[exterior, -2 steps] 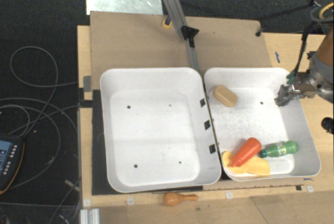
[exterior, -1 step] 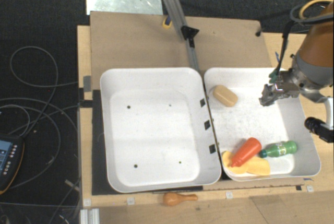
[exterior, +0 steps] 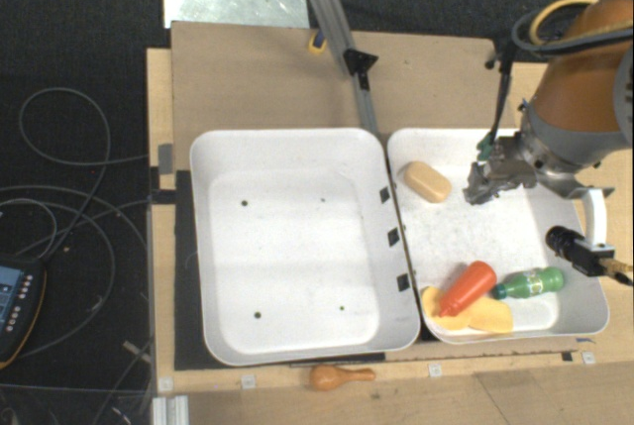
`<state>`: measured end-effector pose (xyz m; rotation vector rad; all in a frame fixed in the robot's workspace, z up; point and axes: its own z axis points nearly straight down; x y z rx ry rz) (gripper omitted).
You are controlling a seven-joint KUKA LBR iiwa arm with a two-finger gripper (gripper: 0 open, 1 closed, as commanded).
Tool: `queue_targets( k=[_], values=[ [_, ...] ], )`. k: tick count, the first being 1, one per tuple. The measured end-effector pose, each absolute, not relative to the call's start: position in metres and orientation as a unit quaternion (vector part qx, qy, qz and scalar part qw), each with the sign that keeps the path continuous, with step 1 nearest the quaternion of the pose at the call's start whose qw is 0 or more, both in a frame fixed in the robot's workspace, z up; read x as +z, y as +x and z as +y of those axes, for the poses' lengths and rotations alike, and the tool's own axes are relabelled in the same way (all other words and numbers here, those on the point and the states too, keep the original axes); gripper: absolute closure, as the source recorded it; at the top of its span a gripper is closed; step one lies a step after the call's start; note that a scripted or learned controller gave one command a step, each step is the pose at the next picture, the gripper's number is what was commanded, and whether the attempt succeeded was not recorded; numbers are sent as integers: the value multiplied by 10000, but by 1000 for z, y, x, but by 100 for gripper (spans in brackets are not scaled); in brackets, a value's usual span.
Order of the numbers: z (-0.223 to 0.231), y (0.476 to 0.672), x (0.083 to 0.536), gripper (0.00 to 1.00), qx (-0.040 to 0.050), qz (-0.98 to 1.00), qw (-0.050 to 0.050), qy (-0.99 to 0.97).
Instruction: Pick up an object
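Lying at the right bin's (exterior: 594,319) 11 o'clock, the soap (exterior: 426,181) sat just at 9 o'clock of your gripper (exterior: 481,189); whether it was open, you couldn't tell. Bottles (exterior: 466,287) lay at 6 o'clock.

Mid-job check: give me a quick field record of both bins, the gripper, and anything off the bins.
gripper: over right bin, upper part, beside tan block
right bin: tan block near top; orange bottle, green bottle, yellow pieces along front edge
left bin: white floor with small dark dots
off bins: orange object on bench front edge
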<state>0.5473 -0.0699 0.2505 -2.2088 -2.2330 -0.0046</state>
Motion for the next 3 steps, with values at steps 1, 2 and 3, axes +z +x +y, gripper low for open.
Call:
queue_targets(
  k=[1,2,3],
  values=[
    [-19,547,257,100,-17,-7111,0,-7030],
    [41,547,259,100,-17,-7112,4,-7030],
    [96,536,247,100,-10,-7110,11,-7032]
  ],
)
